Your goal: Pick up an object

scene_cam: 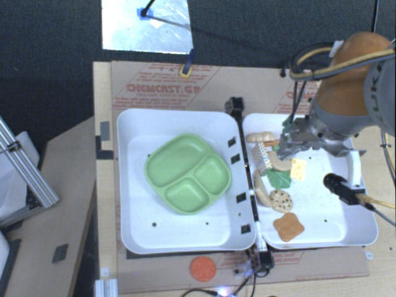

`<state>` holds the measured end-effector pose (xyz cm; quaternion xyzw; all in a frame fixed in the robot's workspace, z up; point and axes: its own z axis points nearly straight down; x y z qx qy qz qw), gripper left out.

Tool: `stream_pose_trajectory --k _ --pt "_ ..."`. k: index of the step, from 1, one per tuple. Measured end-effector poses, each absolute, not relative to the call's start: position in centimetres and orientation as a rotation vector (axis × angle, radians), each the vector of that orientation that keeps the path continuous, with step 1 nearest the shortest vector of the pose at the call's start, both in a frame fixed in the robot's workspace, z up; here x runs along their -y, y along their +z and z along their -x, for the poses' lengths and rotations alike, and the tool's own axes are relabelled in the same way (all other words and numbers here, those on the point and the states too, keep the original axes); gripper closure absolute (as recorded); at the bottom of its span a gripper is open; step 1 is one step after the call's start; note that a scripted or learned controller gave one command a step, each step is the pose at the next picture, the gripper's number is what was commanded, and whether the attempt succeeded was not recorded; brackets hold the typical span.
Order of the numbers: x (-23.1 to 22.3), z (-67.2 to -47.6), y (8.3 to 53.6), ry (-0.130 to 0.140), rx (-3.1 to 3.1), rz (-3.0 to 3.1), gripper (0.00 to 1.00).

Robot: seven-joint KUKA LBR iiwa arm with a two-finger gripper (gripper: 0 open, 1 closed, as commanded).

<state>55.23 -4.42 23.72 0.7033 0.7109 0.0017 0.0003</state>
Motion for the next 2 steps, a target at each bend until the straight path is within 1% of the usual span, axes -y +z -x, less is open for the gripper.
stream_pose_trajectory --k 1,2 --pt "-0.7 -56.0 22.3 0.002 -2.232 -2.211 1.0" --pt "-6.7 -57.6 22.5 0.006 -2.234 -2.209 1.0"
